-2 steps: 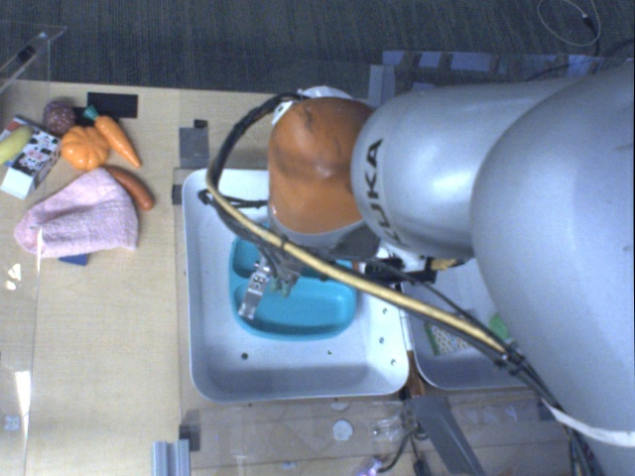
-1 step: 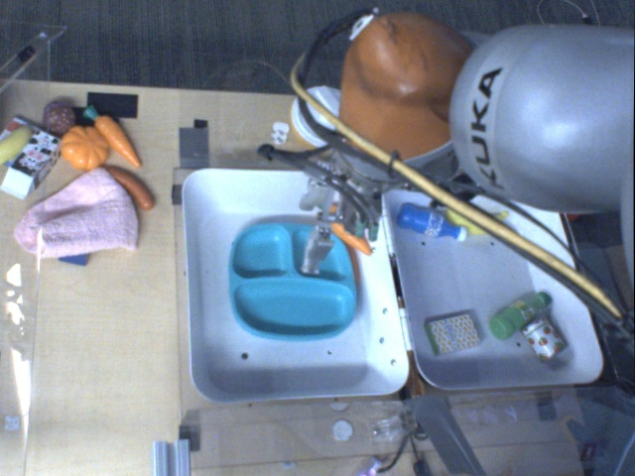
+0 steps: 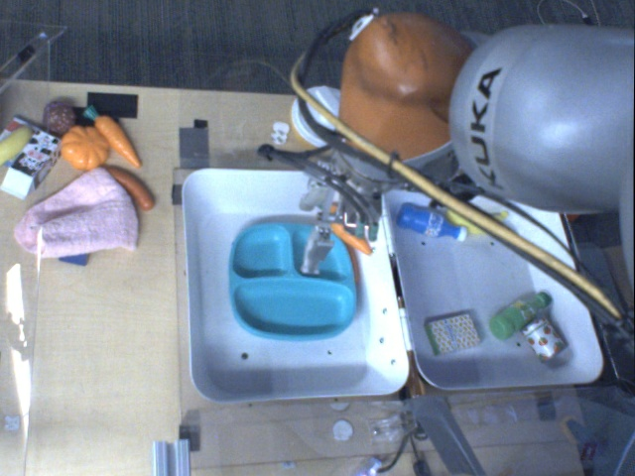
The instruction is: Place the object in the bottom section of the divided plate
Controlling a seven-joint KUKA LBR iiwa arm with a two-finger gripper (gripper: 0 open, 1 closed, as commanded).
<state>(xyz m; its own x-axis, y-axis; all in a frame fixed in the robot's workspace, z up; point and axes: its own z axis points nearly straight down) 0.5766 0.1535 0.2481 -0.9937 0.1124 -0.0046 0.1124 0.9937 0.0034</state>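
Note:
A blue divided plate lies in the left white bin, with its wide bottom section toward the front and two smaller sections behind. My gripper hangs over the ridge between the back sections, just above the wide one. A small orange carrot sits right against the gripper's right side, slanting down to the right over the plate's back right rim. Whether it is gripped or resting on the rim I cannot tell.
The right bin holds a blue and white bottle, a green bottle, a small can and a chequered sponge. On the bench left of the bins lie a pink cloth, toy vegetables and a small box.

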